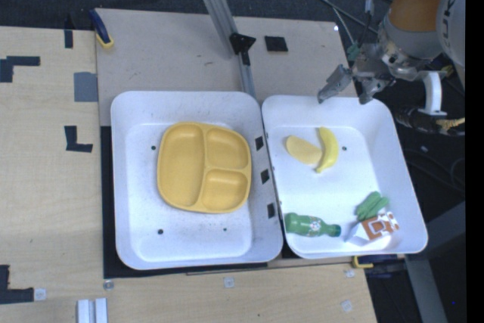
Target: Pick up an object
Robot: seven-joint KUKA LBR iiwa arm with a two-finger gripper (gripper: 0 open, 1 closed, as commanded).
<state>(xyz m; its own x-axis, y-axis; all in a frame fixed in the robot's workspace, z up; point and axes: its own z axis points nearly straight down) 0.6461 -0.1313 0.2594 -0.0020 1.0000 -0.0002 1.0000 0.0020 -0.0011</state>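
- Gripper (349,85) hangs at the upper right of the frame, over the far rim of the right bin (404,163); from my remote station I see its two fingers spread apart with nothing between them.
- Objects I could take lie in that right bin: a yellow banana (328,148) and a pale yellow slice (302,150) touching it near the bin's upper middle, a green bottle (311,225) along the lower edge, and a green leafy piece (370,205) beside an orange-and-white packet (380,226) in the lower right corner.
- Left bin (128,163) holds a yellow divided plate (203,166), lying flat near its centre, well apart from the arm.
- Progress, as I judge it: nothing is lifted yet. Every item rests on a bin floor, and the gripper is above the rim rather than down among them.
- Work left, by my reading: choose a target, move over it, descend, close on it and raise it clear. The banana and slice are nearest the gripper, so I would expect them to be the likeliest pick, though no target is marked by the arm's pose.
- Risk I note: the banana and slice touch, so a grasp there may catch both or nudge one away.
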